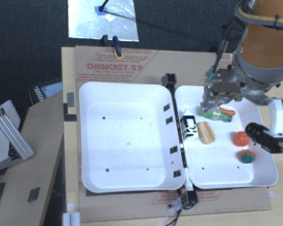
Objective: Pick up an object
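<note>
White left bin (125, 135) bare plastic, just left of the divider (177, 135). Right of the divider, right bin (226, 173) holding: black-and-white item (189, 126) against the divider, tan oblong piece (206, 132) just beside it, green bottle-like object (217, 115) toward the far wall with an orange piece (228, 111) touching it, red ball (241, 138), teal ball (246, 157) nearer the front. Gripper (211, 102) down over the green object's left end; open, closed or gripping — cannot tell.
</note>
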Controlling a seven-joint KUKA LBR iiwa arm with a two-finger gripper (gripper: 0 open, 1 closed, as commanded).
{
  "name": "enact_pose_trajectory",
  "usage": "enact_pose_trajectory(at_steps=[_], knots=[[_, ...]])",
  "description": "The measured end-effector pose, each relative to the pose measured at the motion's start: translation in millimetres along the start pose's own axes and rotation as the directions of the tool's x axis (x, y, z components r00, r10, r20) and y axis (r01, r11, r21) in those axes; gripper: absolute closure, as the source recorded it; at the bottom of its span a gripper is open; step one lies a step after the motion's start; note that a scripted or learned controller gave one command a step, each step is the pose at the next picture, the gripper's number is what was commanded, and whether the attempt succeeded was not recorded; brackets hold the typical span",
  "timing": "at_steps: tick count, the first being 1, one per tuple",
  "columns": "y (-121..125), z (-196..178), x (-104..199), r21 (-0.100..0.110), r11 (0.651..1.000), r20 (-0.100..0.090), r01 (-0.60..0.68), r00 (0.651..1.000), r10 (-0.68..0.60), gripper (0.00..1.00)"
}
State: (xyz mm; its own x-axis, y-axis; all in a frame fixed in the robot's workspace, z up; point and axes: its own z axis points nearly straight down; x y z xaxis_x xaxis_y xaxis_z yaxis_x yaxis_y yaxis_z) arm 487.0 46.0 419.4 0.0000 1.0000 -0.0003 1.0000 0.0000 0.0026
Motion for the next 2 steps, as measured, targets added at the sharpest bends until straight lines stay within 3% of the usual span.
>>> enact_pose_trajectory(at_steps=[2], knots=[[0, -38, 53, 0.000, 1.000, -0.001, 0.004, 1.000, -0.004, 1.00]])
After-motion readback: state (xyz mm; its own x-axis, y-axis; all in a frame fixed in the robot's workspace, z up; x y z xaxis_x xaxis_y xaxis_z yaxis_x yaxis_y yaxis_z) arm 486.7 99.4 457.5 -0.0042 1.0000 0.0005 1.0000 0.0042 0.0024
